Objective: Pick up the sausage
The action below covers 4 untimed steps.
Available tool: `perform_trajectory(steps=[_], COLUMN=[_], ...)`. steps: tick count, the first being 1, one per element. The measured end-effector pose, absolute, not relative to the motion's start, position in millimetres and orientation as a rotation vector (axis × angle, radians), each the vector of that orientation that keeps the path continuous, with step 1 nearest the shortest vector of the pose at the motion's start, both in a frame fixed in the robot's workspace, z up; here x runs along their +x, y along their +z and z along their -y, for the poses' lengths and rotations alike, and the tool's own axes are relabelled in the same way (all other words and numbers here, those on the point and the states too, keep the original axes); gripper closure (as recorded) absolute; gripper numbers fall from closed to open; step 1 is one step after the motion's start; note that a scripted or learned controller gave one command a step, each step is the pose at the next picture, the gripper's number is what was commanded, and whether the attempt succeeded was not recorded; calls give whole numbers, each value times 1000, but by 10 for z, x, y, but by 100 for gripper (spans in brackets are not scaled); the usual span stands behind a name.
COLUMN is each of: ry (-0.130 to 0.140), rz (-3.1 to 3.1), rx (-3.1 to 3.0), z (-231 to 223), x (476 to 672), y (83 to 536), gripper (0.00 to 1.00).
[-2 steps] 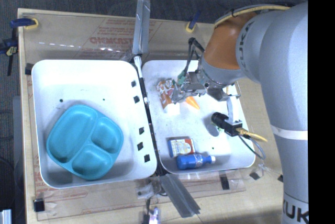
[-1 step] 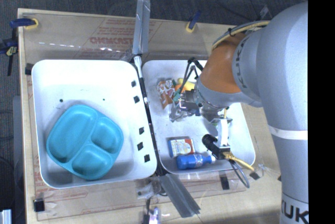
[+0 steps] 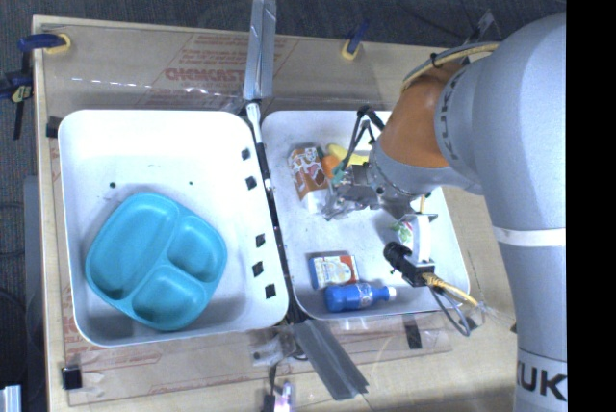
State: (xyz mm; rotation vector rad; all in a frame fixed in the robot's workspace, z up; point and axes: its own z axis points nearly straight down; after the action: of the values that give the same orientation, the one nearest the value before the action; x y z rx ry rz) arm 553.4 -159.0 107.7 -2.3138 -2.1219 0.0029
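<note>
In the right bin (image 3: 289, 237), a brownish-red, sausage-like piece (image 3: 306, 167) lies near the back left, partly in a printed wrapper. A small orange and yellow item (image 3: 333, 159) sits just right of it. My gripper (image 3: 341, 201) hangs low over the bin floor, just in front and to the right of these pieces, close to the orange item. The grey wrist with its orange band (image 3: 419, 126) hides the back right of the bin. I see nothing clearly held.
A blue bottle (image 3: 356, 295) and a small red-brown box (image 3: 332, 267) lie at the right bin's front. A small green and white item (image 3: 406, 231) sits by black cabling (image 3: 409, 264). A blue sectioned plate (image 3: 154, 256) lies in the left bin (image 3: 77, 141).
</note>
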Motion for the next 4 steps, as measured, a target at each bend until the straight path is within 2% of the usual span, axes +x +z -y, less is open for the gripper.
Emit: perform_trajectory(steps=[1,2,3,4], ry=[2,6,2,3], rz=[2127,2137,1955,2478], rx=[-2309,-2297,-2458,-1926], z=[1666,1649,1806,1743], x=[6195,6201,6229,6093], y=[940,1041,1668,1542], gripper=[0,100,100,100])
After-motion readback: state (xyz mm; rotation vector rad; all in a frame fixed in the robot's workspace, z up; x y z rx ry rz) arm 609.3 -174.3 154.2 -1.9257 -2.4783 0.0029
